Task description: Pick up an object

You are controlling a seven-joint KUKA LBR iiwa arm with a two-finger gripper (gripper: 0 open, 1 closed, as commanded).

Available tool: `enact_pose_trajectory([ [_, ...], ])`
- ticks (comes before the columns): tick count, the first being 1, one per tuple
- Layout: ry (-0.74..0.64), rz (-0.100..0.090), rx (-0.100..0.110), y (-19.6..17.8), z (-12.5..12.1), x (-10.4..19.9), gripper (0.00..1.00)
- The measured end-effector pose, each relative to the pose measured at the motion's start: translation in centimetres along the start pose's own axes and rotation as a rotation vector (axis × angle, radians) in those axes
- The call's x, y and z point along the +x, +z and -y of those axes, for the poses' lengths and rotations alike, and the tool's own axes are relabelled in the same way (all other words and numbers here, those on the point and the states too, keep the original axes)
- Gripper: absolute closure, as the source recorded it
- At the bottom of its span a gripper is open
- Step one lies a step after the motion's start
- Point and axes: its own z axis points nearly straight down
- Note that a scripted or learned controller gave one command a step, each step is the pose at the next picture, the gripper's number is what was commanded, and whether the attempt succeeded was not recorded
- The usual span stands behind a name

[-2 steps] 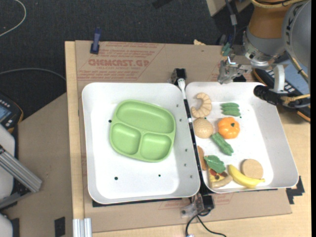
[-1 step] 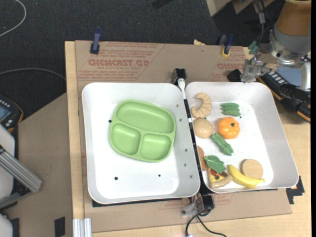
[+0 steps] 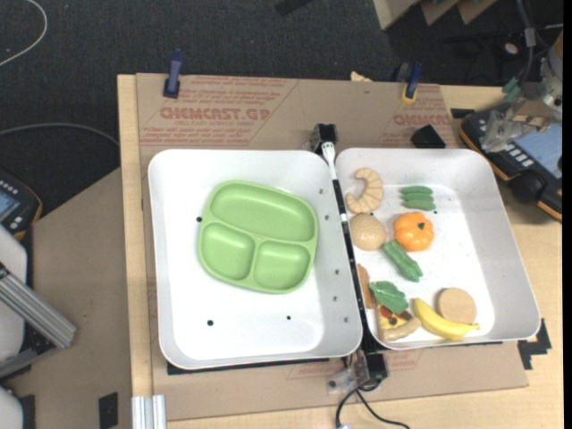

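You cannot tell the pincer's state. Your round orange toy pumpkin (image 3: pixel 414 231) sits at 3 o'clock from the green three-part plastic plate (image 3: pixel 258 237).

Dark carpet floor (image 3: pixel 134 25); brown cardboard sheet (image 3: pixel 268 105) clamped by blue clips (image 3: pixel 172 74).
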Motion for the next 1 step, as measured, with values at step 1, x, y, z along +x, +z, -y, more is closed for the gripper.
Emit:
enact_pose_trajectory([
  [1,-0.007,-0.008,0.008,4.41,-0.03,0.74,1.00],
])
